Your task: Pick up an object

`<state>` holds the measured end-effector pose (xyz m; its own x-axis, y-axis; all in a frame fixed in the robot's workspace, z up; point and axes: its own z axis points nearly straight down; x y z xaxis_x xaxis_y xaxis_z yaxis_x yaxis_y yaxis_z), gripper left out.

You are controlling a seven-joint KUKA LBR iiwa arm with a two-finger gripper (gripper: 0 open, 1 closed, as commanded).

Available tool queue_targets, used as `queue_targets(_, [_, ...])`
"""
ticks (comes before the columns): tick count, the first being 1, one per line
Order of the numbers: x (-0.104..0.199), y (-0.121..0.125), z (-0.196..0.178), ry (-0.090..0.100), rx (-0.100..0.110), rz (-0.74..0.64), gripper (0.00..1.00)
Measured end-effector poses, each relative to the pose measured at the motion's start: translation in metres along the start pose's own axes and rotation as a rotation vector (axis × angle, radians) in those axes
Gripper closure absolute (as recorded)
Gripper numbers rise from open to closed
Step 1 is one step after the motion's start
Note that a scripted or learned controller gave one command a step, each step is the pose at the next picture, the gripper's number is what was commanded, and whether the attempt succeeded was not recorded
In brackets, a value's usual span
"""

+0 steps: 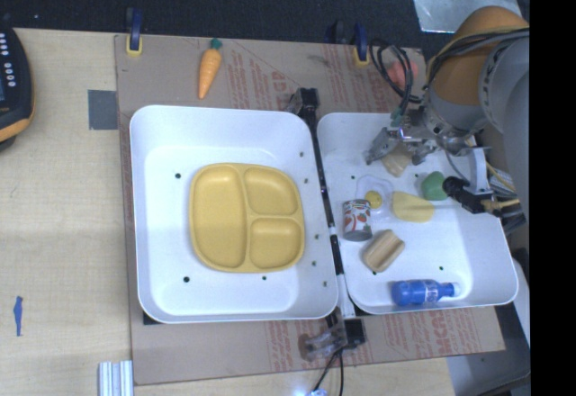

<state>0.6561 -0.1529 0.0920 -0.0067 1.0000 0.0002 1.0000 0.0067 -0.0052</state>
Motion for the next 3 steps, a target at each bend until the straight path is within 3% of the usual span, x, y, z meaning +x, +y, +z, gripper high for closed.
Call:
queue_targets(1, [-0.002,-0.001,-0.012,0.001,0.006,-0.002,1.00])
queue_targets(2, [0.069,-0.056,-0.106,0.002,-0.006,-0.003,1.00])
queue_targets(3, [0.065,-0.055,-0.100,-0.001,-0.002,0.003,0.00])
